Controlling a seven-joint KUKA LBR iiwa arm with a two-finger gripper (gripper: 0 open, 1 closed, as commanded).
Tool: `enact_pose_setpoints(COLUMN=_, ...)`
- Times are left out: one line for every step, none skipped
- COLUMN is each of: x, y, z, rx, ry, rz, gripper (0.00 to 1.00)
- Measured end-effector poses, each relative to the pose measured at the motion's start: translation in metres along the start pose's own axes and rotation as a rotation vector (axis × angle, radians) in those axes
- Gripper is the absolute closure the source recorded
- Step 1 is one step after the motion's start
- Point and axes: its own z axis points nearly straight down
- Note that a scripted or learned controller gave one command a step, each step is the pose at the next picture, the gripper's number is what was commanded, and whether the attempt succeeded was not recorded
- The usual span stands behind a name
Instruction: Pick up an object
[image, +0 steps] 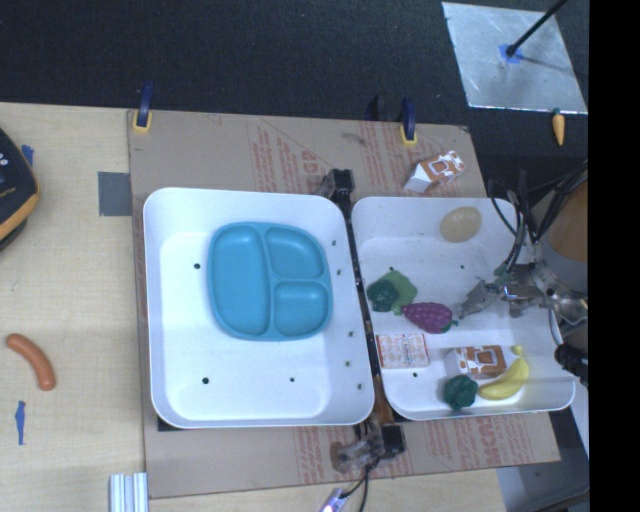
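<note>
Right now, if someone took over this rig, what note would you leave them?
Gripper: low over the right bin, jaws open, holding nothing.
Right bin holds: grapes just left of the gripper, green toy, banana, broccoli, two small packets, beige disc.
Left bin: blue plate.
Outside the bins: sausage on the bench, small carton behind the right bin.
Done: nothing picked.
Left: close on an object, probably the grapes, and lift.
</note>
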Motion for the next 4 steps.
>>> enact_pose_setpoints(x=0.023, y=0.111, z=0.020, rx=-0.003, ry=0.001, rz=0.000, gripper=0.00)
enact_pose_setpoints(x=0.056, y=0.010, z=0.021, rx=0.000, ry=0.000, rz=0.000, gripper=0.00)
enact_pose_setpoints(x=0.111, y=-0.030, z=0.021, rx=0.000, ry=0.000, rz=-0.002, gripper=0.00)
enact_pose_setpoints(x=0.110, y=-0.030, z=0.011, rx=0.000, ry=-0.001, rz=-0.005, gripper=1.00)
